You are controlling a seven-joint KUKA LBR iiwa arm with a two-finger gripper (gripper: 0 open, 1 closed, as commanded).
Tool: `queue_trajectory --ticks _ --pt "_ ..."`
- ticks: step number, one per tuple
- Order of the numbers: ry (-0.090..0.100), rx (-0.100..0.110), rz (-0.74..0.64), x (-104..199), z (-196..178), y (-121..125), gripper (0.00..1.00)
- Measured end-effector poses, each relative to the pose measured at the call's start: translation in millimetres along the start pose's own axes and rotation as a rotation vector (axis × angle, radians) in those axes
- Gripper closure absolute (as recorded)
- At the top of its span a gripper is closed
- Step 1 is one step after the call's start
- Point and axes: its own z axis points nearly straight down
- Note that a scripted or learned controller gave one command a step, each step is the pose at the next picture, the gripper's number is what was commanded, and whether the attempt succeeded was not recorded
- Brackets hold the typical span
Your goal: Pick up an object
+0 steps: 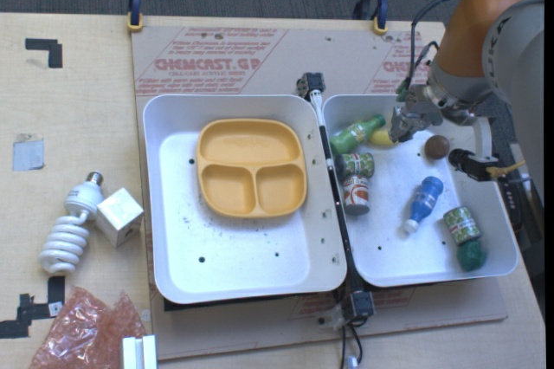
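Camera view, read from left to right. On the bare table lie a spiral light bulb (69, 224), glossy white, a small white cube (120, 214) touching it, and a crinkled pink plastic bag (82, 331) at the lower edge; all sit outside the bins, apparently set aside. The left bin (173, 255), a shallow white tray with rounded corners, holds a smooth yellow divided plate (253, 166) lying flat. The right bin (389, 263) carries the candidate objects: a green bottle (358, 133) lying on its side near the far wall, two printed cans (355, 181) along the left wall, a blue bottle (422, 203) lying aslant mid-bin, a small brown ball (436, 147), and a labelled green container (465, 236) at the near right corner. The gripper (405, 125) hangs low beside the green bottle's yellow cap, probably the intended target. Whether the jaws are open or closed cannot be told; nothing is visibly held.
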Motion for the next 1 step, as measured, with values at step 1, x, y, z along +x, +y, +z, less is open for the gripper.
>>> queue_trajectory --ticks 1 --pt "0.000 0.000 0.000 0.1 0.0 0.0 0.00"
